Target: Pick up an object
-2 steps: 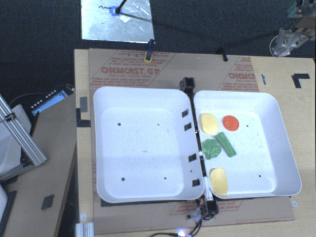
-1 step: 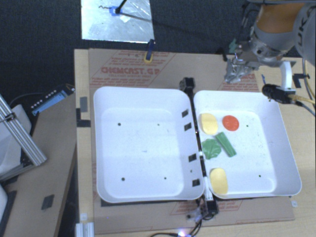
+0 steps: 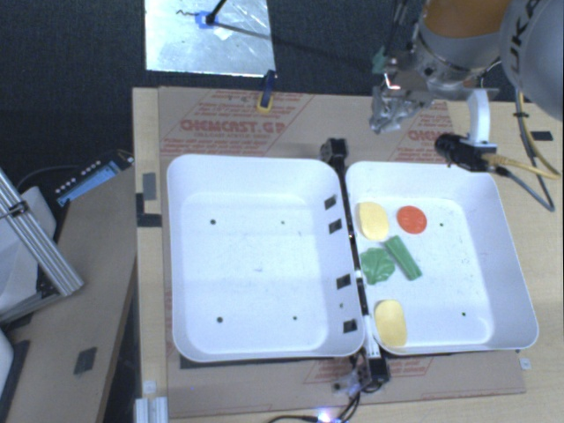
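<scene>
Two white bins (image 3: 264, 170) sit on the table; end effector (image 3: 390, 117) hovers behind them, grip state unclear, seemingly empty

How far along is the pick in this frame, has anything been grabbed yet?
Nothing looks picked. The gripper sits above the far edge of the right bin, away from the items. On the bin floor lie two yellow pieces, the red disc, the green leafy piece and the green stick. Left: descend, grasp, lift.
</scene>
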Motion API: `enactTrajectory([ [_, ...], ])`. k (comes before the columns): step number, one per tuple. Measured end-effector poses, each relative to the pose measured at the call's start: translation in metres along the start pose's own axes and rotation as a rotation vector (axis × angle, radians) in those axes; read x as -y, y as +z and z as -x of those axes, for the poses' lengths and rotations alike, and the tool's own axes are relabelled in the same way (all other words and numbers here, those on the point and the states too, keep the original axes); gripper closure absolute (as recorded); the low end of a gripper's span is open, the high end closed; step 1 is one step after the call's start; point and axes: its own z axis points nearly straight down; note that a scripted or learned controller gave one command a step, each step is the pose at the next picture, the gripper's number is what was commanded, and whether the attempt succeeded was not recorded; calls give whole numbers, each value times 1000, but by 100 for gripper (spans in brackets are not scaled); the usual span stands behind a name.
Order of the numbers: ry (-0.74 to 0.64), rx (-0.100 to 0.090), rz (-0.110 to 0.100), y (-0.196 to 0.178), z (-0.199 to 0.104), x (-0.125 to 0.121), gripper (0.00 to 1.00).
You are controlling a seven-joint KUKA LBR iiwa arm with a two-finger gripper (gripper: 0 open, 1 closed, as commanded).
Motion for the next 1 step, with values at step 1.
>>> enactTrajectory([
  [1, 3, 0, 2, -46, -50, -16, 100],
])
